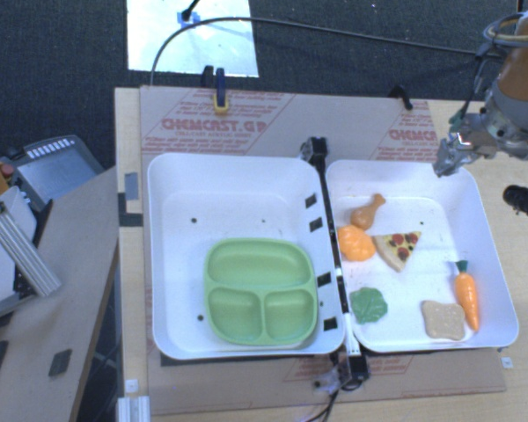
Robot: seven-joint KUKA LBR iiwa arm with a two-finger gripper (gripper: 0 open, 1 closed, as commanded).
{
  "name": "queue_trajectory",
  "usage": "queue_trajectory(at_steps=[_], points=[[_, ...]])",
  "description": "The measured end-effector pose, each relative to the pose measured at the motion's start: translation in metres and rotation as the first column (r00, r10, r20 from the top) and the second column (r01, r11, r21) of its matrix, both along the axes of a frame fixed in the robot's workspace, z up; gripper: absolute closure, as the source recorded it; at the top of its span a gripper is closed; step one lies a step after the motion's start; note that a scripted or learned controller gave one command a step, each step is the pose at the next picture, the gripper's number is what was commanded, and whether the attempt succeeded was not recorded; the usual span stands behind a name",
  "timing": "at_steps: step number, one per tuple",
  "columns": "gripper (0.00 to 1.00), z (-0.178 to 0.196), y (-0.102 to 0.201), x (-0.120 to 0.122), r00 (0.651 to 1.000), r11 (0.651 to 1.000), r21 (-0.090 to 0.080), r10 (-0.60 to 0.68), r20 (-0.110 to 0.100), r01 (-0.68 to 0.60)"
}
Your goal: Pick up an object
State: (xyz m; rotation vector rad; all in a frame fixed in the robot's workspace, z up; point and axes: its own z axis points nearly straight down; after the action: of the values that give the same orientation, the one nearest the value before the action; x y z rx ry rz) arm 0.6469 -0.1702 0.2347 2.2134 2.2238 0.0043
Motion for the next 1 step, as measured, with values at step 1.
queue_trajectory(at_steps=[1], points=[[1.0,-0.0093,0.0456,-0.0093,1.0,1.0,0.001,0.003,-0.004,-0.003]])
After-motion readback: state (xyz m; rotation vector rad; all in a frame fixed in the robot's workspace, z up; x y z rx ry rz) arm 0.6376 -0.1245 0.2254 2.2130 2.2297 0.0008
